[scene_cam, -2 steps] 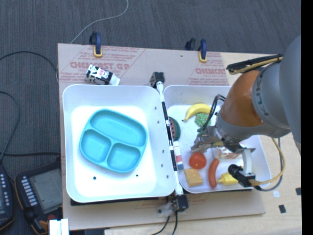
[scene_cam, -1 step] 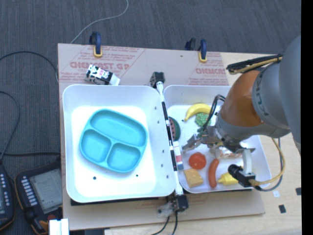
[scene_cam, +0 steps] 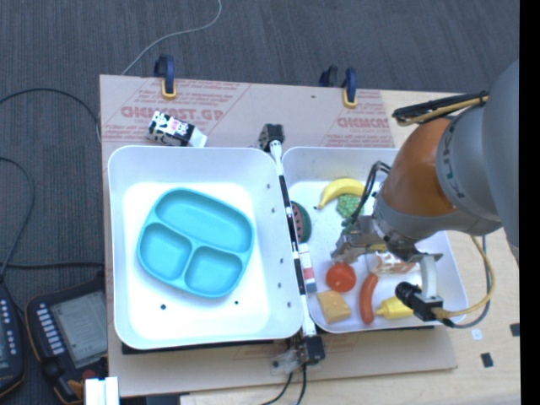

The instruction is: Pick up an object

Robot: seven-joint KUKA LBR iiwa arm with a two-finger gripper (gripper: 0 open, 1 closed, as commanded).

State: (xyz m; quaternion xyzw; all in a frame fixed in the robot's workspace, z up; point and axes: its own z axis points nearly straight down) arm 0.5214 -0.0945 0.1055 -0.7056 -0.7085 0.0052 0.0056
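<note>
The robot's grey metal hand (scene_cam: pixel 361 241) is low in the right white bin (scene_cam: pixel 456 264), just above a round red tomato (scene_cam: pixel 341 276). I cannot tell how it is set. A yellow banana (scene_cam: pixel 339 191) lies nearby.

- The place looks like a robotics lab, not a home.
- A plywood desk (scene_cam: pixel 211 112) stands on grey carpet (scene_cam: pixel 337 24), held by blue-handled clamps (scene_cam: pixel 165 72).
- Loose cables (scene_cam: pixel 25 184) trail across the floor.
- A handheld control pendant (scene_cam: pixel 72 327) lies beside the desk.
- Two white bins (scene_cam: pixel 118 226) hold toy food (scene_cam: pixel 340 194).
</note>
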